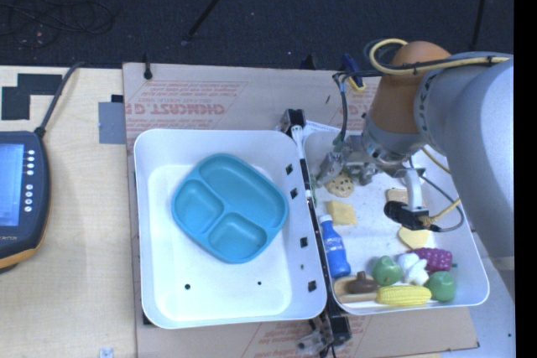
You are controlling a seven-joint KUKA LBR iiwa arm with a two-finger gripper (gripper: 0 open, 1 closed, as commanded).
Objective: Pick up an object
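Right bin, upper end: claw low among toy foods.
Claw (346,168) hangs just above the cookie (338,184), cheese wedge (341,212) beside; its opening and any hold cannot be told. Blue bottle (335,246), corn (404,294), grapes (433,257) crowd the near end, likely pickable stock. Blue divided plate (228,207) occupies the left bin (159,298).

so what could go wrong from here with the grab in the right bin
1. The gripper sits low at the far end of the right bin, beside the divider; it could knock the bin wall instead of closing on something.
2. The cookie and the cheese wedge look flat, so the jaws may slip over them.
3. The arm's cables hang over the toys and could drag the banana.
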